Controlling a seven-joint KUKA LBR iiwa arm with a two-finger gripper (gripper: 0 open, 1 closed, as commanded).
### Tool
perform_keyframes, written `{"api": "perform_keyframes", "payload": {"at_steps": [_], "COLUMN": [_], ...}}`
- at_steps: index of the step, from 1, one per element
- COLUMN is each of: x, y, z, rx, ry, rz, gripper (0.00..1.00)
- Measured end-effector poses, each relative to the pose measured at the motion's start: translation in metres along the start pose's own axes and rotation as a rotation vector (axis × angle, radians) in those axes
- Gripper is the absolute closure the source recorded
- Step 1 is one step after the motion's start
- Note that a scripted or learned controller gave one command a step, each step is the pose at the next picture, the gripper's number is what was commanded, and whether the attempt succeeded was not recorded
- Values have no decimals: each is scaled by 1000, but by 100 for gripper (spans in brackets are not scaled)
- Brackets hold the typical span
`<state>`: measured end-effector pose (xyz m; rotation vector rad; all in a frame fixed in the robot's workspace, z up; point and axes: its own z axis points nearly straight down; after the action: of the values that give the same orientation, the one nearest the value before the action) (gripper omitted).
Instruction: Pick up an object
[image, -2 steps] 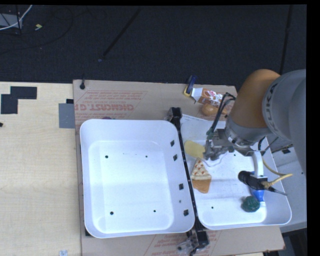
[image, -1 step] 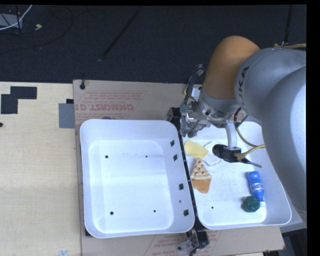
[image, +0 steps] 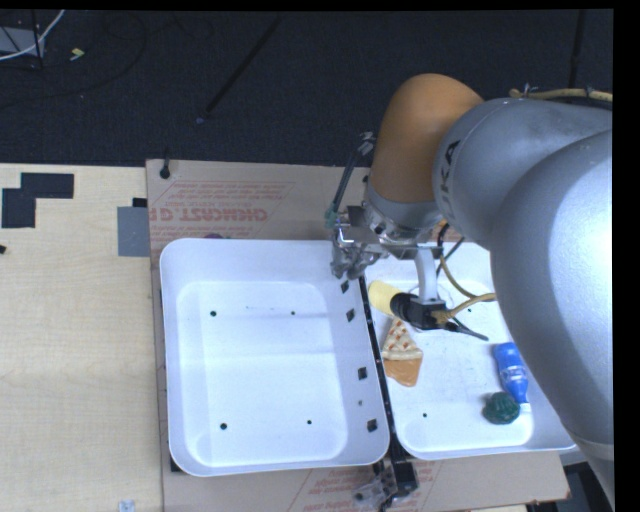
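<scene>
Bench (image: 70, 350), pale wood, carrying a cardboard sheet (image: 220, 200) with red lettering, on which two shallow white bins stand side by side. Left bin (image: 166, 330): white floor with a few small dark dots. Right bin (image: 450, 400), four items: one yellow rounded piece (image: 382, 293) at the far end, close to the divider; one tan-and-orange wedge (image: 402, 354) just nearer the camera than it, also along the divider; one blue tube-like item (image: 510, 372) toward the right side; one dark green round lump (image: 501, 408) just beside the blue item's near end. Arm (image: 520, 200), grey with an orange band, reaches in from the right. Its jaws hang over the far end of the divider between the bins, near the yellow piece. Whether they are open or closed cannot be told.
</scene>
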<state>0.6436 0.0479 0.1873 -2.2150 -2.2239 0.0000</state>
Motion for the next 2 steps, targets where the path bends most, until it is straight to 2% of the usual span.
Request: {"api": "perform_keyframes", "payload": {"at_steps": [1,2], "x": [-3,-93], "y": [0,0], "z": [0,-34], "rx": [1,-3], "ry": [-2,-5], "rz": [2,12], "gripper": [0,0]}}
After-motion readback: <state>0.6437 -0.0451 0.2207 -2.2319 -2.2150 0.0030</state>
